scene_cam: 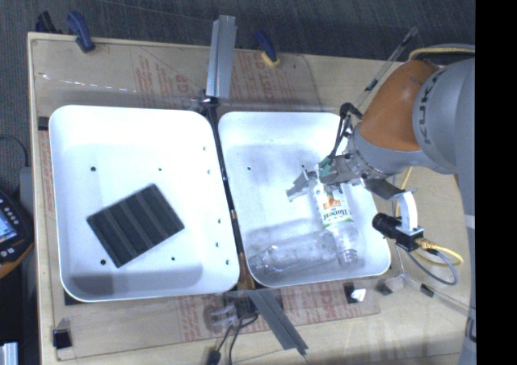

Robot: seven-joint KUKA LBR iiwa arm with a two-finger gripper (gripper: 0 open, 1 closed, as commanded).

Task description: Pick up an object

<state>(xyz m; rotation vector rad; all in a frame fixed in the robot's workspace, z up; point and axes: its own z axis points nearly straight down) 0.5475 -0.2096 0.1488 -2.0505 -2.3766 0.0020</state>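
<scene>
Down over the right-hand shallow white bin (pixel 242 133) the grey arm with the orange band (pixel 420 117) reached in from the right of the frame, and its claw (pixel 317 182) sat low in the middle of that bin, right at the top end of a clear plastic bottle with a white and orange label (pixel 334 216). The bottle lay lengthwise, running from the claw down toward the lower right of the bin, its far end close to the right wall. Whether the claw was apart, together or clamped on that bottle could not be told; the metal parts blurred together there.

A second clear plastic bottle without a label (pixel 291 256) lay on its side along the bin's lower edge, nearly touching the first near the lower right corner. So the lower right was crowded, while the upper left part of that bin floor lay open, with room to move.

The left-hand shallow white bin (pixel 73 125) held a flat black ribbed rectangular pad (pixel 135 224), tilted, in its lower half, well apart from the walls, with bare white floor above it. The wooden bench (pixel 121 65) showed around both bins.
</scene>
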